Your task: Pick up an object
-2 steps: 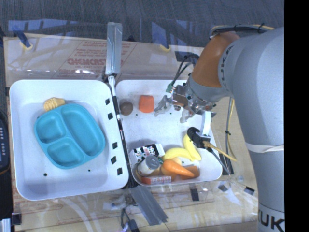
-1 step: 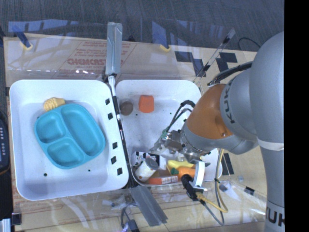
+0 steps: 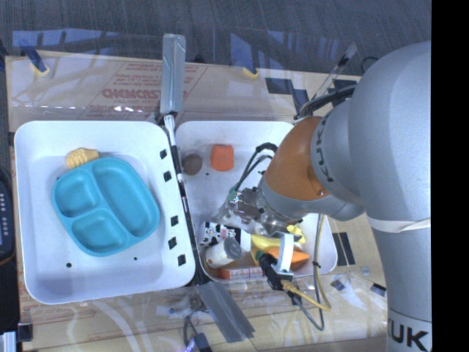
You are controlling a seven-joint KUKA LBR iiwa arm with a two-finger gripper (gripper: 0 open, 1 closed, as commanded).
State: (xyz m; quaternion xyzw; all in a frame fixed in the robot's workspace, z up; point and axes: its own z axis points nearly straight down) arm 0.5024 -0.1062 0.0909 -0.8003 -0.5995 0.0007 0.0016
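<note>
The grey arm's gripper (image 3: pixel 245 222) hangs low over the right white bin (image 3: pixel 194 134), above a clutter of small toys (image 3: pixel 253 244) at its near edge. Whether it is released or clenched cannot be told. A blue divided plastic plate (image 3: pixel 105 204) lies in the left white bin (image 3: pixel 37 255).

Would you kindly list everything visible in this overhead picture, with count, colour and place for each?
bins: two, white, side by side on the bench.
divided plate: one, blue, left bin.
corn cob toy: one, yellow, left bin, at the plate's far edge.
block: one, orange, right bin, far side.
ball: one, brown, right bin, beside the block.
pile of small toys: several, mixed colours, right bin's near side.
arm: one, grey with orange band, over right bin.
end effector: one, dark, above the pile.
</note>
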